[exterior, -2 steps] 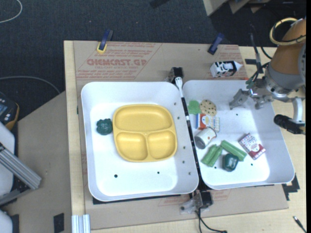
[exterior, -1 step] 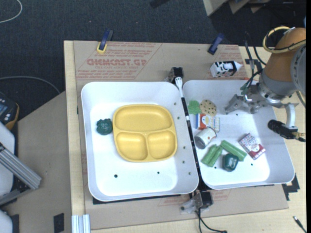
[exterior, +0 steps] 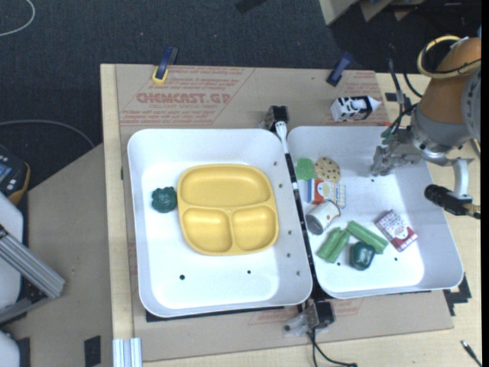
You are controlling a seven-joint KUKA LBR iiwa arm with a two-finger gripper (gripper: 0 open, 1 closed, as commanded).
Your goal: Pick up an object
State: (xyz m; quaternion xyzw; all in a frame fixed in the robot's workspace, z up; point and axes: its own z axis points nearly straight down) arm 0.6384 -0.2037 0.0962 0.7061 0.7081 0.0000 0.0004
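Where the dark carpeted floor [exterior: 114,21] meets it, a brown board counter [exterior: 229,90] carries two white bins. The left bin [exterior: 145,228] has a yellow divided tray [exterior: 228,207] and a green toy [exterior: 163,199]. The right bin [exterior: 435,258] has small packets, a cup [exterior: 322,215] and green vegetables [exterior: 350,241]. The gripper [exterior: 388,157] hangs over its upper area, nothing visibly in it.
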